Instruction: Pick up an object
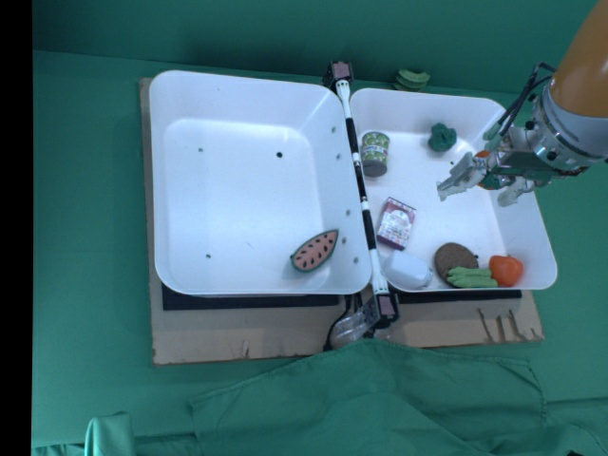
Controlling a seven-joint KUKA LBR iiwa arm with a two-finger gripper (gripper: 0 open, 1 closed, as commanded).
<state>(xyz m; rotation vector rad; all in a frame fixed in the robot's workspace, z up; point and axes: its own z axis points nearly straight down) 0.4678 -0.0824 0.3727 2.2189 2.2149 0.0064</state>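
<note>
Green-draped bench (85, 207), two white bins (237, 160)

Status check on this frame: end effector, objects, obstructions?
End effector over right bin, nothing seen between fingers. Watermelon slice alone in left bin. Path unobstructed.

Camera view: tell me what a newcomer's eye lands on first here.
The grey arm with its orange band enters from the right, its gripper hanging over the right bin. That bin holds the clutter: a small can, a pink packet, and an orange toy vegetable. A lone watermelon slice lies in the left bin.
</note>
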